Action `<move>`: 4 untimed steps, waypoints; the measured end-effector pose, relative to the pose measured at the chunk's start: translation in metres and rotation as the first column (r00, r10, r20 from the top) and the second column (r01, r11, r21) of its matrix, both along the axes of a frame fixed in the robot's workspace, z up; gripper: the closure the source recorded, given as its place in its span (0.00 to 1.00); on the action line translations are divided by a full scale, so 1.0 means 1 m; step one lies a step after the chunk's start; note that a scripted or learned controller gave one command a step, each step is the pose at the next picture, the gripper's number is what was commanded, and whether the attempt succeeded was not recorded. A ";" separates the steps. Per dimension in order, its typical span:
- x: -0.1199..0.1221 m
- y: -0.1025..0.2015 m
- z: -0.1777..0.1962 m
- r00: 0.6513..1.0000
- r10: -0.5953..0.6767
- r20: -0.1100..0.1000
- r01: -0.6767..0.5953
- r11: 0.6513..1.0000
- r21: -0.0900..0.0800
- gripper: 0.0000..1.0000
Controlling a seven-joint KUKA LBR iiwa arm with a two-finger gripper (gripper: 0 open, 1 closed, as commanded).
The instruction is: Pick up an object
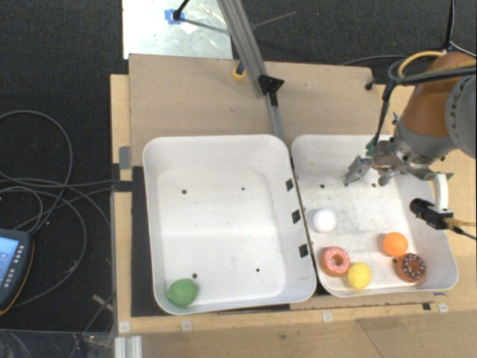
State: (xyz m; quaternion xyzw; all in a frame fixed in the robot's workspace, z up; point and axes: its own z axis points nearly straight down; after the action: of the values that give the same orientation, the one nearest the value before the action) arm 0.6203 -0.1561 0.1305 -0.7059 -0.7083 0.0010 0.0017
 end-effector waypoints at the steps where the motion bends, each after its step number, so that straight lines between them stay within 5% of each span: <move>1: 0.002 -0.001 0.015 1.000 0.001 0.009 -0.001 1.000 -0.002 1.00; 4: 0.005 0.007 0.162 1.000 0.003 0.010 -0.003 1.000 -0.002 1.00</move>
State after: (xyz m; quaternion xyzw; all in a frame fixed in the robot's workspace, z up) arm 0.6248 -0.1493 0.2927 -0.7049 -0.7093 -0.0017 -0.0027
